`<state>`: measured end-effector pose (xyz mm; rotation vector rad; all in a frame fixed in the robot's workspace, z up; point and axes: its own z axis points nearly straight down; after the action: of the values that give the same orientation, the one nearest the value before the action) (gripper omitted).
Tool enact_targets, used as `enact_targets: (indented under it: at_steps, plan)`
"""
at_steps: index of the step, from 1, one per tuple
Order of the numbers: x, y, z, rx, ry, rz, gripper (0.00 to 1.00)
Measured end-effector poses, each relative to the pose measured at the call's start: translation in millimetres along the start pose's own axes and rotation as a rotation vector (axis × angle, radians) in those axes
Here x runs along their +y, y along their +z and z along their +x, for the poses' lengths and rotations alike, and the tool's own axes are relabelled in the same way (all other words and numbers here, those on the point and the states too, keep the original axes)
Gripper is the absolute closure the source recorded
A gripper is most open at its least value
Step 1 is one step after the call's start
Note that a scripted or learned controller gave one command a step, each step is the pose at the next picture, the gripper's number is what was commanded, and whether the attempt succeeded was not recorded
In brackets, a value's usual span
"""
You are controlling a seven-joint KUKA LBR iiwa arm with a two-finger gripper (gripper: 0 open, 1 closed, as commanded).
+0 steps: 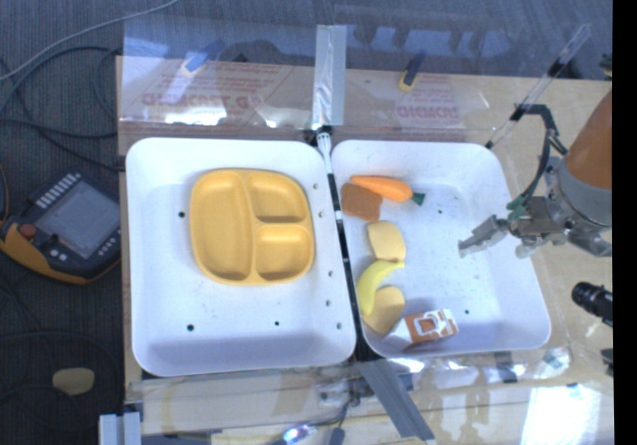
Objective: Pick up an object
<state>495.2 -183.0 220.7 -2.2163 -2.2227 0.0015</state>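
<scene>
A grey carpeted floor with trailing black cables surrounds my bench, where two shallow white bins sit side by side under clear plastic sheeting taped along the far edge. In the right bin [498, 174] the objects lie along its left wall: a smooth orange carrot [382, 188] with a green tip, a brown block-shaped piece [360, 201] touching it, a pale yellow rounded piece [387, 240] just below, a curved yellow banana [370, 284] against another yellow lump [388, 309], and a small orange-and-white box [431, 327] near the front wall. My gripper [476, 239] hovers over the bare, speckled floor of that bin, well apart from all of them, its thin metal fingers spread and holding nothing. The orange band of my arm [597, 149] shows at the right. The left bin [149, 264] holds a glossy yellow divided tray [251, 226] with three compartments. A handheld control pendant [60, 226], grey-screened with an orange body, rests on the carpet to the left.
</scene>
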Motion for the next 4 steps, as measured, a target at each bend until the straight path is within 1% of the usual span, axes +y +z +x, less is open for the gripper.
enact_targets:
  at_steps: [1,2,3,4]
  plan:
    - [71,106,60,-0.001,0.013,0.001,0.00]
    - [111,131,85,-0.008,-0.142,-0.010,0.00]
    - [112,120,86,-0.006,-0.141,-0.014,1.00]
    - [112,120,86,-0.006,-0.142,-0.013,0.00]
